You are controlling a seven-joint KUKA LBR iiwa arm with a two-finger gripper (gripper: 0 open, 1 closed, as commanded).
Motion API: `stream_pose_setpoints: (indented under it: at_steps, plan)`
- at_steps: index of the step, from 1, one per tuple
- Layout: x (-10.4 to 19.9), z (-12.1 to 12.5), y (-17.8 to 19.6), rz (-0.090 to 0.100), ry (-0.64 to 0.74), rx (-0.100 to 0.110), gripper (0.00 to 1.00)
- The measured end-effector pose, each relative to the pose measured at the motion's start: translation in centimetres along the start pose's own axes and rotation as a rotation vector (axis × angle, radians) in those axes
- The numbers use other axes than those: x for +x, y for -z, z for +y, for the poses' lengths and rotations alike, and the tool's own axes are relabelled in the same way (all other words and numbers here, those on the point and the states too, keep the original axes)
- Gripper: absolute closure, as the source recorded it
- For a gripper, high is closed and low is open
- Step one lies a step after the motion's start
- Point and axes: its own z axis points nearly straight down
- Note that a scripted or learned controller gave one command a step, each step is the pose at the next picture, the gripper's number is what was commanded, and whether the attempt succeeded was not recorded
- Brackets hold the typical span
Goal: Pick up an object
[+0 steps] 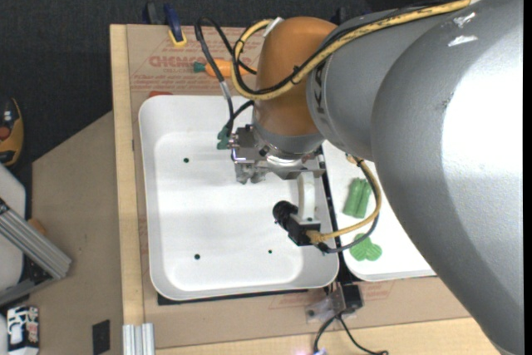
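My gripper hangs low over the back middle of the left bin, under the orange band of the arm. A small teal piece shows at the gripper's left side; whether it is an object or part of the tool is unclear. In the right bin, a ridged green block lies near the left wall. A second green piece lies nearer the front, partly behind a yellow cable. The grey arm hides most of that bin.
An orange object with a teal tip lies on the cardboard bench top behind the left bin. A blue and yellow clamp sits at the bench's back edge. Black and yellow cables hang from the wrist over the divider between the bins.
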Motion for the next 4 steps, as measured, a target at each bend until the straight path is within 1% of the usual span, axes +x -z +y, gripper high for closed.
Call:
stream_pose_setpoints:
  at_steps: [1, 2, 3, 4]
  plan:
    - [7.2, 3.3, 0.8, 0.003, 0.007, -0.012, 1.0]
    - [4.5, -4.6, 6.1, 0.001, -0.001, -0.004, 1.0]
    - [6.9, -2.9, 5.8, 0.0, 0.003, -0.009, 1.0]
    - [6.8, -2.9, 6.8, 0.001, 0.002, -0.009, 1.0]
